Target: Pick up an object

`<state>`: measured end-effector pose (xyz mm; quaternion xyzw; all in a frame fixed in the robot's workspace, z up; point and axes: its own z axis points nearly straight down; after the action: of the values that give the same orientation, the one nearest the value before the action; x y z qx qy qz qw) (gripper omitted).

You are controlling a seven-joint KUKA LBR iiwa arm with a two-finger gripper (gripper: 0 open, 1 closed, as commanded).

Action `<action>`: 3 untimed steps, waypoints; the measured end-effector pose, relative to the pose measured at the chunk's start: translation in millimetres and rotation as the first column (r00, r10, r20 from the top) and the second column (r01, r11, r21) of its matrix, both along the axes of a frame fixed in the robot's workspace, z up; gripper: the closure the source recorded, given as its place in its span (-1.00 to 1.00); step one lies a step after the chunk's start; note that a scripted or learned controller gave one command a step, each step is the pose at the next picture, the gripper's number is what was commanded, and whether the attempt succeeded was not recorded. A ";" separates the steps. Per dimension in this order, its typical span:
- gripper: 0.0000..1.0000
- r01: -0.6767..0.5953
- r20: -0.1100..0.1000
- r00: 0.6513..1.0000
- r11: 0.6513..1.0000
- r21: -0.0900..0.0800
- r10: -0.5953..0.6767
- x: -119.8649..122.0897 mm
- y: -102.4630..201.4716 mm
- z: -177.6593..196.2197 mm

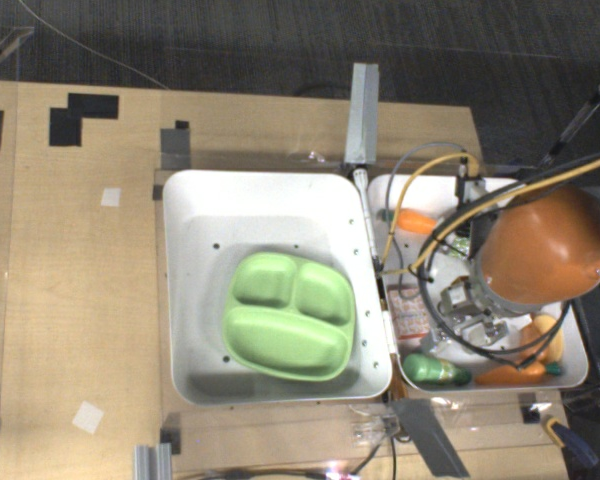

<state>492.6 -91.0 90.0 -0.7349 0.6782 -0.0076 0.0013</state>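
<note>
Two white bins sit side by side on the bench, and I take the green divided plate as my landmark; it lies tilted in the middle of the left bin. Nearest the camera's lower edge, to the right of the plate and across the rim between the bins, a green bottle lies on its side at the front of the right bin. Just right of that bottle lies an orange carrot-shaped piece, with a yellow object beside it, partly hidden under my arm. My gripper hangs over the right bin, right of the plate and a little above the bottle, wrapped in cables; I cannot tell how my grip stands, since the wrist and wiring cover it. A flat printed packet lies between the plate and my gripper. My orange band bulks above that. Farther back, an orange object lies at the far end of the right bin, up and right from the plate.
</note>
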 end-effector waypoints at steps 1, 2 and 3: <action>1.00 -0.005 0.004 1.000 1.000 0.009 0.005 2.9 5.8 9.0; 1.00 -0.036 -0.006 0.999 0.999 0.012 0.036 61.7 27.8 105.3; 1.00 -0.075 -0.010 0.997 0.997 0.013 0.075 122.2 11.9 154.8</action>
<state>614.8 -79.2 244.9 -0.7599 0.6501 0.0006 0.0027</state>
